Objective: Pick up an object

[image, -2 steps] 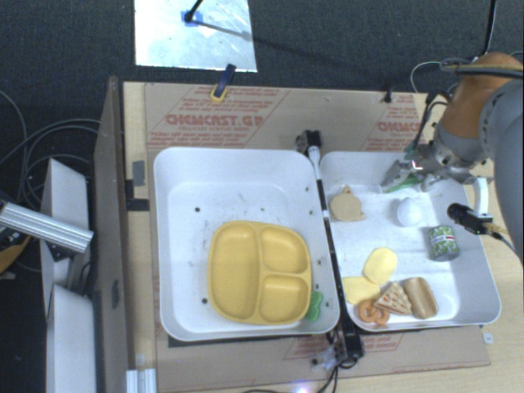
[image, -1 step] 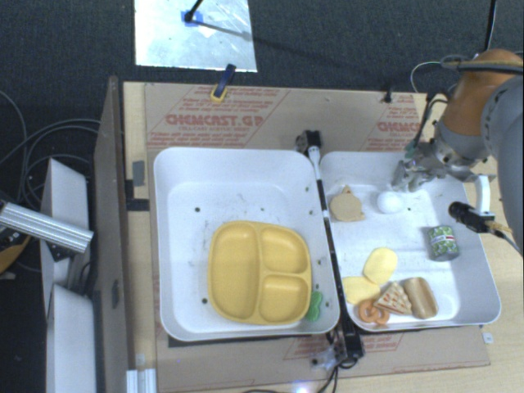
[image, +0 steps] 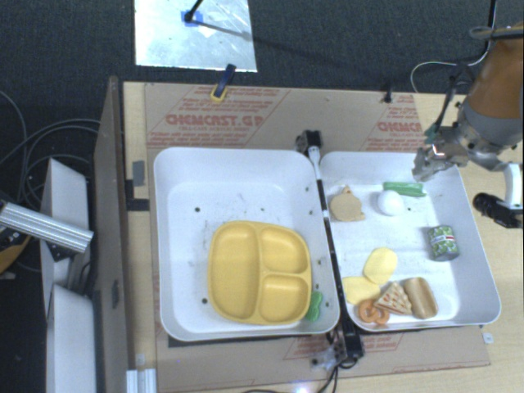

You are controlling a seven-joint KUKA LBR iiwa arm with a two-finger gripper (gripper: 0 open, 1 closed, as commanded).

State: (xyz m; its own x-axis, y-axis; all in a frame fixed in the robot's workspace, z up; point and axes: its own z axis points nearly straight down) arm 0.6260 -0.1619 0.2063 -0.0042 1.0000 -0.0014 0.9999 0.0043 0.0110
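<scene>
We see the left bin (image: 176,244) holding a yellow divided tray (image: 259,271), with a green scrap (image: 316,305) at its near right corner. The right bin (image: 471,244) carries the toy food: a hot dog (image: 421,296), pizza slice (image: 395,298), yellow chips (image: 379,263), a tan piece (image: 347,206), a green can (image: 443,242), a white egg (image: 391,203) and a green pod (image: 404,188). The gripper (image: 430,164) hangs over the far right edge, just right of the pod; it looks empty, though its opening is too blurred to tell.

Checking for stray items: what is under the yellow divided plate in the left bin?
A green item pokes out at the yellow divided plate's right edge, on the left bin's floor. How far it runs underneath is covered.
</scene>
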